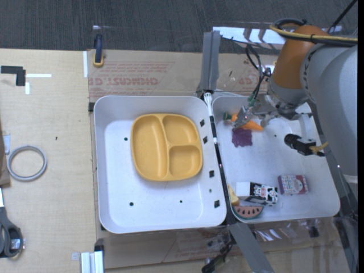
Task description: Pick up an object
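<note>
The pale wooden surface (45, 107) carries two white bins. The grey arm (335, 84) comes in from the right, and its bulk hides the far right corner of the right bin (318, 203). The left bin (114, 209) holds a yellow three-part plate (166, 147), lying flat near its middle.

In the right bin's far left corner the hand (243, 118) hangs low, just beside an orange piece (255, 127) and just above a purple piece (243, 137). Whether the hand is spread, pressed together or pinching anything cannot be told.

Near the front wall lie a pink carton (292, 184), a black-and-white packet (264, 193) and a watermelon slice (249, 211) that overlaps the rim. On the surface at the left sit a grey ring (25, 162) and scissors (8, 239), which are cut off at the edge.
</note>
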You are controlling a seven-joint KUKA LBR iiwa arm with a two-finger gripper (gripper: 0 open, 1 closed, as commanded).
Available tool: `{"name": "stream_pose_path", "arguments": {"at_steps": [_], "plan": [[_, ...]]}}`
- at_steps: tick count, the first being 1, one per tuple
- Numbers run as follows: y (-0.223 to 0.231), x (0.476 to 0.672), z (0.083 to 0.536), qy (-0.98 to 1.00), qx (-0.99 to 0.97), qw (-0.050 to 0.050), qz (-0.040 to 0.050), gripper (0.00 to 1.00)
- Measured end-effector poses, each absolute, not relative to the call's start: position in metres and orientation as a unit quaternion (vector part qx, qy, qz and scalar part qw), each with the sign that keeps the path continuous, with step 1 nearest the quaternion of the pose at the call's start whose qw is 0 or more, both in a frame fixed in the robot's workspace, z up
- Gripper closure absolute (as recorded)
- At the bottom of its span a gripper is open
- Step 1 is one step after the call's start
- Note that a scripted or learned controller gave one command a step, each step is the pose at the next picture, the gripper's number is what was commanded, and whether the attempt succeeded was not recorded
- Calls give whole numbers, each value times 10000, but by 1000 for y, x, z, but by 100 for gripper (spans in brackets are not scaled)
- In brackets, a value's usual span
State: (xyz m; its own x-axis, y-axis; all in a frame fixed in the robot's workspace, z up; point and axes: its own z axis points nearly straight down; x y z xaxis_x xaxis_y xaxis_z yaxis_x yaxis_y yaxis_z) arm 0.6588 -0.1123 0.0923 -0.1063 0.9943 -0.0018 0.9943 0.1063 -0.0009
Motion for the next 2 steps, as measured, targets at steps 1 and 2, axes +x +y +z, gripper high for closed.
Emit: {"name": "stream_pose_path", "arguments": {"at_steps": [1, 2], "plan": [[-112, 658, 102, 7457, 6663, -2, -36, 100], [-72, 659, 192, 7277, 6859, 5, -3, 100]]}}
